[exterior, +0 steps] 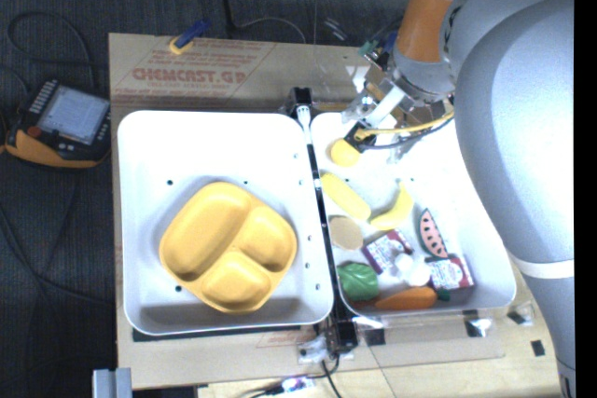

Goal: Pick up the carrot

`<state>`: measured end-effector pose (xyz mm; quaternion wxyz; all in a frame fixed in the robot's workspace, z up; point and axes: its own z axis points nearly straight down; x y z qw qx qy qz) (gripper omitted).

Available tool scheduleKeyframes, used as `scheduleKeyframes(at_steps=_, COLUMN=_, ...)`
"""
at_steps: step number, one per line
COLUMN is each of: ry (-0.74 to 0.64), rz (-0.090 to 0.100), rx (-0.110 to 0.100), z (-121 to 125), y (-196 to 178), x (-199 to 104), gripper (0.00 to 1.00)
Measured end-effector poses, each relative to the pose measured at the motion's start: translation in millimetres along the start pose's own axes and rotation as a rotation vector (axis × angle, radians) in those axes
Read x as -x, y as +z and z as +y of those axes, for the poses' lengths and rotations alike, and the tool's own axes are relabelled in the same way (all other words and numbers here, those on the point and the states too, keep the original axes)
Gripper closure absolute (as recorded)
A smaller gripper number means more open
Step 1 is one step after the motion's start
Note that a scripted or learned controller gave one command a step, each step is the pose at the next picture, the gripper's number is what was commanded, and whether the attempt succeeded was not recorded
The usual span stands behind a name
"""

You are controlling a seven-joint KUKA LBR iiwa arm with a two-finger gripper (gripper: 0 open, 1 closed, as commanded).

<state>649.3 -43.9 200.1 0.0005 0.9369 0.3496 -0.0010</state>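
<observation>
I see the carrot lying on its side along the near wall of the right bin, orange and tapered, wedged among other toy food. A green leafy piece touches its left end, and two small purple-and-white packets sit just behind it, with a watermelon slice a little further back. The gripper hangs at the far end of the same bin, well apart from the carrot, and a small yellow round piece sits right at its tips. I cannot tell whether that piece is clamped or merely underneath, nor how wide the pincer stands.

I judge the carrot to be a light, rigid plastic toy with a smooth, somewhat slippery skin, not fragile. Being round in section, it may roll or squirt out if pinched off-centre. I would take it across its thicker middle, fingers straddling its width. The crowding is the trouble: the bin wall in front and the packets behind leave little room for the fingers to drop in.
</observation>
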Motion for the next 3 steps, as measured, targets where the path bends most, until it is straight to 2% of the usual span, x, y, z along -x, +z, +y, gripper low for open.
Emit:
scheduleKeyframes(at_steps=1, ry=0.153, rz=0.0, rx=-0.002, z=36, y=16, x=29, gripper=0.0)
scheduleKeyframes(at_steps=2, ry=0.151, rz=0.0, rx=-0.004, z=-33, y=16, x=20, gripper=0.0)
scheduleKeyframes(at_steps=3, ry=0.02, rz=-0.001, rx=-0.003, z=10, y=72, x=100, gripper=0.0)
